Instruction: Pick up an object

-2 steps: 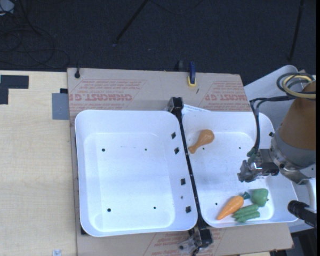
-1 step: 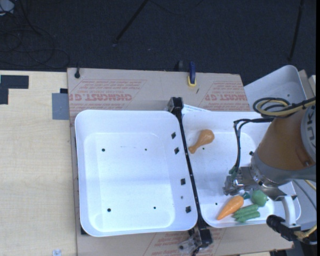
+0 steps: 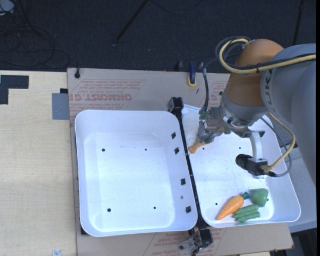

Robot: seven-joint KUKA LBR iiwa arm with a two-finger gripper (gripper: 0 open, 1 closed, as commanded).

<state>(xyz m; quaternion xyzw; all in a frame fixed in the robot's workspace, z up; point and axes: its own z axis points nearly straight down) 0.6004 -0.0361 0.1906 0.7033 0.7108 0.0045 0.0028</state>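
The gripper [image 3: 205, 135], finger state indeterminate, sits directly over a small orange object [image 3: 196, 146] angled toward the bin divider [image 3: 184, 161].

Your left bin [image 3: 90, 143] offers open floor throughout. In the right bin [image 3: 224, 169], the carrot [image 3: 230, 207] and green vegetables [image 3: 253, 204] crowd the near corner; a black divider [image 3: 184, 164] separates both bins.

White bins [image 3: 128, 223]; orange carrot [image 3: 230, 207]; green pepper [image 3: 259, 196].
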